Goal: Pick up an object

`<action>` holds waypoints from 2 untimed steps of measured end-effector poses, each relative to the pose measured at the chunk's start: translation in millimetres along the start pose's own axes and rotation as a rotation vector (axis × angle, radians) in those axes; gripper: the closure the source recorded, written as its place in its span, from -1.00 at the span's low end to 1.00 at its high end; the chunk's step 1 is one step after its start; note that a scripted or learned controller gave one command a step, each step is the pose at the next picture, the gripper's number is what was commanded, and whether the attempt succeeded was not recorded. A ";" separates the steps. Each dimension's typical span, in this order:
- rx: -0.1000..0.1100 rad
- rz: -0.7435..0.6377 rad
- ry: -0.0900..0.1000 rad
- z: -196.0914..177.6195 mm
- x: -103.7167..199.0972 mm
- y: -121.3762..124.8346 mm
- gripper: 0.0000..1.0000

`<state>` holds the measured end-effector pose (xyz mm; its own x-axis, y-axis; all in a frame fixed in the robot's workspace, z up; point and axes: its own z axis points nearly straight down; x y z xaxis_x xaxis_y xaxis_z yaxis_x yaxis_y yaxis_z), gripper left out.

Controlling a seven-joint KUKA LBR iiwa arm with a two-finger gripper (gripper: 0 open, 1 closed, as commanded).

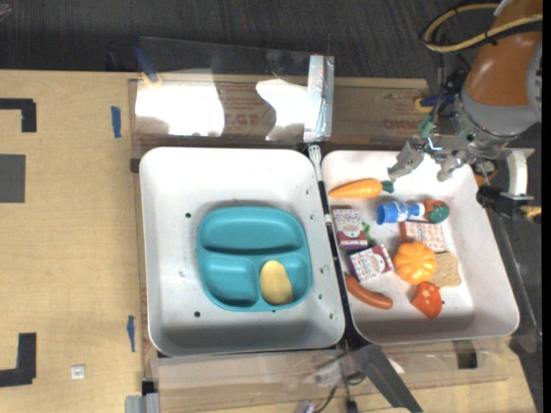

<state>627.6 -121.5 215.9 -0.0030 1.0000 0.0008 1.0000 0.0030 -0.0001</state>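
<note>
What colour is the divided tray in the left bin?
Teal, the divided tray, seen clearly in the camera view.

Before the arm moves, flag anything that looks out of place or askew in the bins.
Nothing looks spilled or damaged. The right bin holds a loose, crowded jumble: carrot, bottle, cartons, pumpkin and sausage lie at mixed angles. The potato sits alone in the teal tray.

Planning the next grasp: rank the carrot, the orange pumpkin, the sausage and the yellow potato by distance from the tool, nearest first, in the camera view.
Tool is above the right bin's far edge.
1. Carrot: right bin, far left part, just left of the tool.
2. Orange pumpkin: middle of the right bin.
3. Sausage: right bin, near left part.
4. Yellow potato: teal tray, left bin.
</note>
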 end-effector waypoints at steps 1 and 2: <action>0.008 -0.198 0.002 108.9 -4.5 3.3 -1.00; -0.007 -0.196 -0.002 92.2 -5.5 7.3 1.00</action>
<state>634.9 -126.9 123.7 -0.1976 0.9803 -0.0014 0.9803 0.1976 0.0065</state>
